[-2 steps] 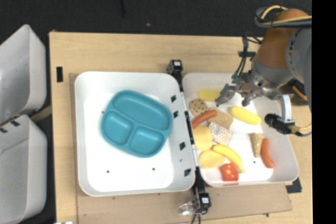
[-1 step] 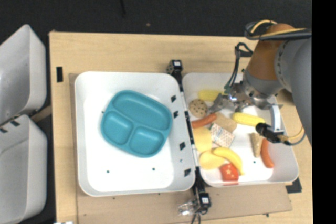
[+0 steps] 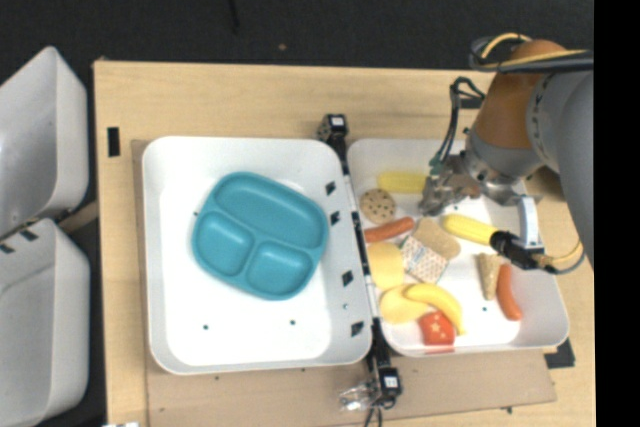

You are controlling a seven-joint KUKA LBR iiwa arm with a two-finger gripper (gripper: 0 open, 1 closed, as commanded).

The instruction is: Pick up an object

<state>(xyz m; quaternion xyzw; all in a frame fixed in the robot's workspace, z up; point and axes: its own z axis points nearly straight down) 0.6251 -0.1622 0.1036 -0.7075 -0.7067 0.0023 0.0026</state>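
Arm [image 3: 520, 115]: grey with an orange band, reaching in from the right and down into the right bin [image 3: 545, 320].
Gripper [image 3: 440, 195]: low in the right bin's upper middle, between the yellow corn piece [image 3: 402, 181] and a banana [image 3: 470, 230]; whether it is released or clenched cannot be told, and nothing shows in its grasp.
Right bin contents: a round cookie [image 3: 377, 205], a sausage [image 3: 388, 230], a patterned cracker block [image 3: 425, 263], a second banana [image 3: 438, 300], a red tomato piece [image 3: 436, 327], another sausage [image 3: 509, 292] toward the right.
Left bin [image 3: 170, 315]: holds a teal divided plate [image 3: 260, 235], lying flat near its middle.
Bench [image 3: 230, 100]: light wood beneath both bins.
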